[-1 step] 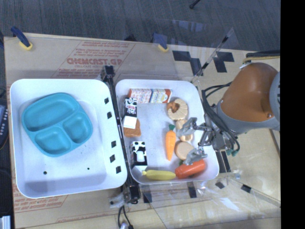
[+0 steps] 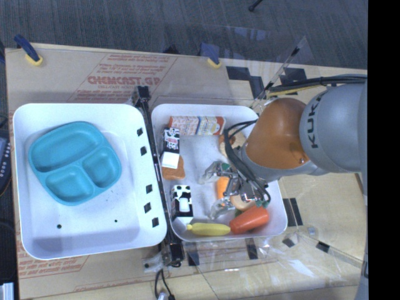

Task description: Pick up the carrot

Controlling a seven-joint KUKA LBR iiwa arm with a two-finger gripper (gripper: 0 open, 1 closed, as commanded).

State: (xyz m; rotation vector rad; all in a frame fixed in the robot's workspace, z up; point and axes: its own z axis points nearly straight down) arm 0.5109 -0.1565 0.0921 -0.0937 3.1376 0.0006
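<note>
- Carrot lay in the near right corner of the right bin, orange-red, pointing left and slightly nearer, its thick end toward the bin's right wall.
- Just left of it, along the near wall, lay a yellow banana, tip almost touching the carrot.
- Just beyond the carrot hung the pincer, metal fingers pointing down and left over the bin floor; spread or pressed together could not be told amid the clutter of cables and small things.
- Seen at the fingers: a small orange piece and a pale round thing, too tangled with the metal to say whether pinched.
- Carrot itself not between the fingers; lay free on the bin floor, close to the pincer's near side.
- Above the pincer, the orange band and grey arm reaching in from the right.
- Further left in the same bin: a black-and-white block, a white-and-orange block, a dark small box, and a printed carton against the far wall.
- In the left bin, well apart: a blue divided plate.
- Under both bins, the table, covered in brown printed cardboard.
</note>
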